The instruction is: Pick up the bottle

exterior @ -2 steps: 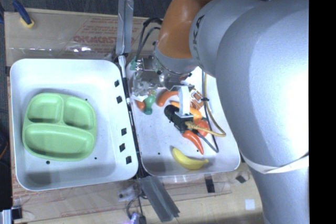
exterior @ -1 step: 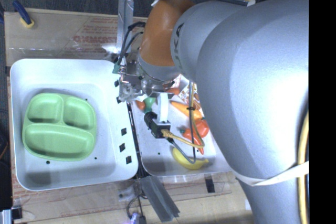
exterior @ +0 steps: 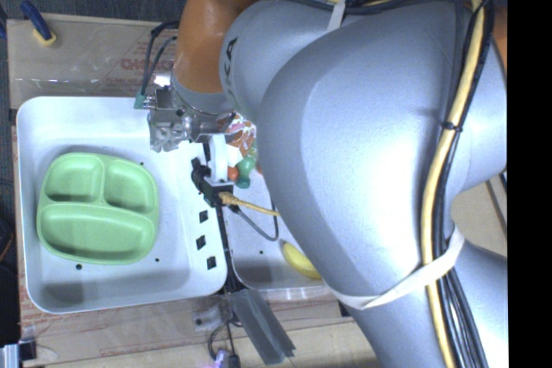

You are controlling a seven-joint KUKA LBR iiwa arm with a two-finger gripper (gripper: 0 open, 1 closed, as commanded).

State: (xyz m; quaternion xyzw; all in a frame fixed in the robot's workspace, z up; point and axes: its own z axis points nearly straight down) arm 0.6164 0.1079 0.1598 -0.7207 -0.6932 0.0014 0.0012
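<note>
On the worktop point(exterior: 86, 39) I see a green divided plate point(exterior: 97, 207) in the left bin point(exterior: 34, 121); my hand point(exterior: 172, 129) hovers at its far right corner, grip state unclear.

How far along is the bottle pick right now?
Done: the arm has reached in over the bins, its gripper at the top edge of the left bin.

In hand: nothing visibly gripped.

Left: the whole grasp and lift. The arm hides most of the right bin; I cannot make out a bottle.

Light green divided plate point(exterior: 97, 207) in the white left bin point(exterior: 34, 121). Right of the plate: grey arm point(exterior: 371, 142) with orange band point(exterior: 203, 39); yellow object point(exterior: 299, 260).
</note>
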